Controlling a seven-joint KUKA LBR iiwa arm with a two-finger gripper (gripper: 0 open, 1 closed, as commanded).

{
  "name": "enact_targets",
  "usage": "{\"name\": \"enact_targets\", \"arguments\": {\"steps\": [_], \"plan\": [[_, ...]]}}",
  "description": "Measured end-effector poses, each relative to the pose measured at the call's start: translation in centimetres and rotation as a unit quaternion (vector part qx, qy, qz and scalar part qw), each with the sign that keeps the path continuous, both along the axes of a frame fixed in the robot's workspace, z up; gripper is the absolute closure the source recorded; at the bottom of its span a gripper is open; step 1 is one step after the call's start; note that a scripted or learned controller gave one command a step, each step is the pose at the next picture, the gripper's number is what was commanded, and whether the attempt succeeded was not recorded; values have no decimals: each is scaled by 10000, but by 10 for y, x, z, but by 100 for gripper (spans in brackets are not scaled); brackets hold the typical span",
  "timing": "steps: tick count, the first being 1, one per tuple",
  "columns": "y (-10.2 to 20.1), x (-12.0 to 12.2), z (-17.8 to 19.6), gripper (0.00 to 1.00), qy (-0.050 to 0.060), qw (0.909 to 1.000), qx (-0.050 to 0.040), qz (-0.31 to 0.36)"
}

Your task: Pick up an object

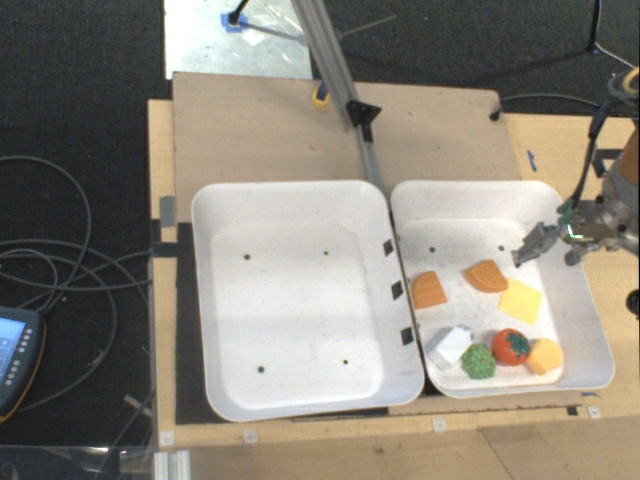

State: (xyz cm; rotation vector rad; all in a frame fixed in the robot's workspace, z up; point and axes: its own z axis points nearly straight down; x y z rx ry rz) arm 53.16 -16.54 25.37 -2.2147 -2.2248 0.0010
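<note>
- White bins sit side by side on my bench (250, 128). The left bin (215, 218) has no toys in it that I can see. The right bin (590, 358) holds all the toys.
- My claw (548, 242) hangs over the upper right part of the right bin. My arm comes in from the right.
- I cannot tell how my claw is set. It looks small and dark from up here. I see no toy in it.
- The toys lie in the lower half of the right bin. There is an orange slice (486, 276) closest to my claw, and a yellow square (521, 301) just below it.
- An orange piece (429, 290) lies near the bin's left wall.
- A white block (450, 345), a green lump (479, 362), a red tomato (510, 347) and a yellow chunk (545, 356) crowd together at the front.
- I think I have not picked anything yet, so I must go down on a toy.
- The orange slice looks thin and flat. My claw could slide off it.
- The front toys are touching. If I reach there, I could bump one away or grab two.
- The yellow chunk is near the wall, so my claw might hit the bin.
</note>
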Motion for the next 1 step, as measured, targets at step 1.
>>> {"name": "enact_targets", "arguments": {"steps": [1], "plan": [[0,1,2,0,-20,10000,-6,-5]]}}
